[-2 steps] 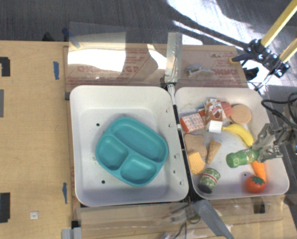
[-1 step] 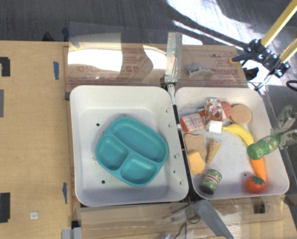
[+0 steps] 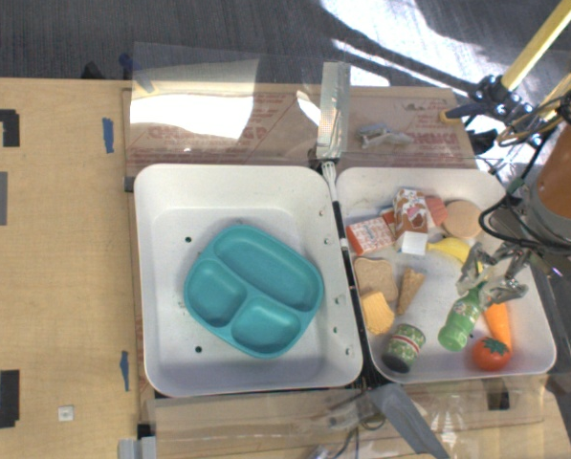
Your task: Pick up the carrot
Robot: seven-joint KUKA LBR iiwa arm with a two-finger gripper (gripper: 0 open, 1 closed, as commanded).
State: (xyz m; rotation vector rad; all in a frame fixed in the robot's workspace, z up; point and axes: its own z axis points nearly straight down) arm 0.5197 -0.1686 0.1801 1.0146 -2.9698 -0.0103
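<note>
The hand (image 3: 491, 283) is seen low over the right bin (image 3: 543, 352), near that bin's right wall, with the grey arm and its orange band (image 3: 560, 175) rising behind it toward the upper right. Whether the fingers are spread or pressed together cannot be told, since they are lost among thin metal parts and cables.

The carrot (image 3: 498, 322) is found just below the hand, lying flat on the bin floor, perhaps touched by a fingertip, though the view is too cluttered to be sure. Its long axis runs nearly up and down the picture, leaning slightly: the upper end points toward the hand, the lower end toward a red tomato (image 3: 491, 353) that it meets.

Just left of the carrot, below and left of the hand, a green bottle (image 3: 460, 323) is laid at a slant. Further left of the hand a small can (image 3: 404, 344), crackers (image 3: 376, 277) and a yellow banana (image 3: 450, 249) are seen.

Well to the hand's left, in the left bin (image 3: 161, 256), a teal divided plate (image 3: 253, 289) is set.
</note>
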